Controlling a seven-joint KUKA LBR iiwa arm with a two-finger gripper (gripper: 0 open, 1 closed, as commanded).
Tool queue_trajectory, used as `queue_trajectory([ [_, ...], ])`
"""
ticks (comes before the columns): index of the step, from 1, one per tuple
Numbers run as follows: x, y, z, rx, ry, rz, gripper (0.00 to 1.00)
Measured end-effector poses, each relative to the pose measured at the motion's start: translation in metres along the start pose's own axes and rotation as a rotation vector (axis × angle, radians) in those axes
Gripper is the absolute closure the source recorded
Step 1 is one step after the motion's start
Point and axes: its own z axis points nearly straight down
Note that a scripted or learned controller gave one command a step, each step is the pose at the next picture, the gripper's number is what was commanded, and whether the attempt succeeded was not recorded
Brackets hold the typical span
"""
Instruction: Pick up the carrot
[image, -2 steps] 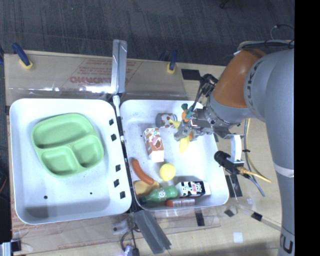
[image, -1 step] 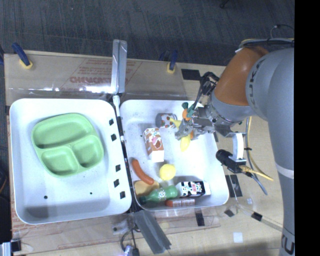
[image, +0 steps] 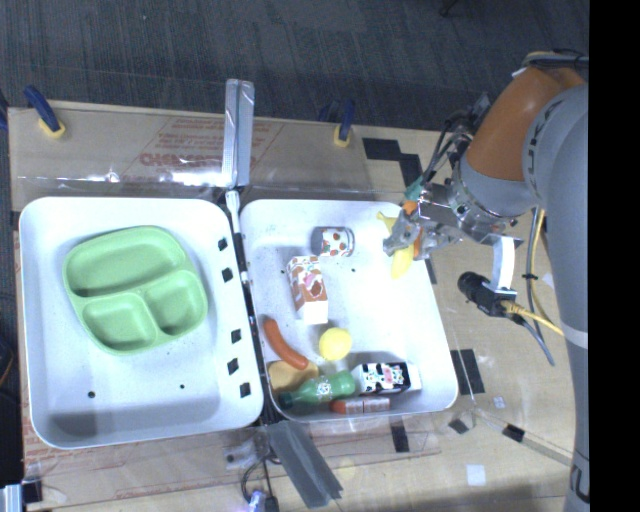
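Gripper (image: 405, 235) at right bin's far-right rim, over a yellow item; can't tell its state. Carrot (image: 283, 343) lies well down-left, long axis diagonal.

carrot (image: 283, 343) | look: slim orange-red stick with rounded ends | pose: lying flat, slanted; upper end toward the bin's left wall, lower end toward the bin's middle | place: right bin (image: 432, 300), lower-left part; close to the left wall; not held
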Motion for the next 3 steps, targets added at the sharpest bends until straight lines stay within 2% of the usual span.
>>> queue_trajectory([
  [1, 0.0, 0.0, 0.0, 0.0, 0.0, -0.001, 0.0],
  [2, 0.012, 0.001, 0.126, -0.001, 0.0, -0.234, 0.0],
  [3, 0.013, 0.002, 0.116, -0.001, 0.0, -0.238, 1.0],
])
